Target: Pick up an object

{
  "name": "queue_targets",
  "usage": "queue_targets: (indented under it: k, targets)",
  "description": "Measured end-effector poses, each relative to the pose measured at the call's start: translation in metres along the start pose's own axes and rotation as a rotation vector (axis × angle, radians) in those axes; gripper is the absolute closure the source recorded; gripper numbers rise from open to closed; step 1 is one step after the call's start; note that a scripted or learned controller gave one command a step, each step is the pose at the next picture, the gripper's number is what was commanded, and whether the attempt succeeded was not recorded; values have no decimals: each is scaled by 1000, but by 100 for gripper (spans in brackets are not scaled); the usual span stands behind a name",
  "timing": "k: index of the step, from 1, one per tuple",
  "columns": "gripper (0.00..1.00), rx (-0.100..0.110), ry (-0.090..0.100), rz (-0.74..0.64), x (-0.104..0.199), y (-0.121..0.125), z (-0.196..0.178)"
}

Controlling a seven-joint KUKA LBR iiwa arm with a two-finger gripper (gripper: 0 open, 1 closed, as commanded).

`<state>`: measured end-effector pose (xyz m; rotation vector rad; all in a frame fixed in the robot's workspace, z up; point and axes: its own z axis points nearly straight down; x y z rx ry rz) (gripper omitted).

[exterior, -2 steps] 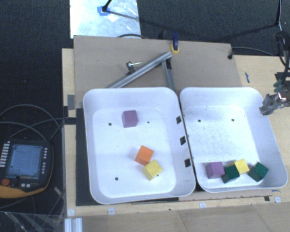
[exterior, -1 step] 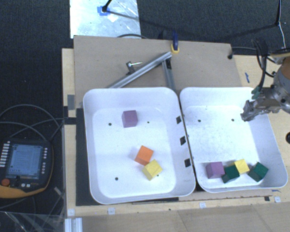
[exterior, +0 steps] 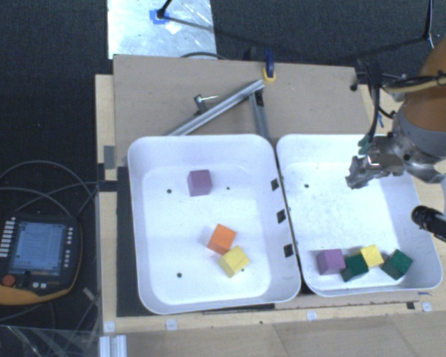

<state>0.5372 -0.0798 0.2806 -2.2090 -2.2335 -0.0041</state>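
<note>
In the left bin [exterior: 145, 199] lie a purple cube [exterior: 199, 182], an orange cube [exterior: 221, 238] and a yellow cube [exterior: 235, 261] touching the orange one. Along the front wall of the right bin [exterior: 312, 155] sit a purple cube [exterior: 330, 260], a dark green cube [exterior: 354, 267], a small yellow cube [exterior: 372, 256] and another green cube [exterior: 397, 263]. My gripper [exterior: 359, 174] hangs over the upper right part of the right bin, well behind that row of cubes. I see nothing between its fingers.
A metal bar [exterior: 215, 108] lies slantwise on the board behind the bins. A teach pendant [exterior: 31, 256] with cables rests on the floor at the left. A black fitting [exterior: 431, 223] juts in at the right bin's right rim.
</note>
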Motion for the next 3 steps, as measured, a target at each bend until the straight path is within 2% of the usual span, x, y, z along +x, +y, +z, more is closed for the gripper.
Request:
queue_targets:
  k: [1,3]
  targets:
    - [100,1,1,-1,58,-2,17]
    - [100,4,1,0,161,-21,44]
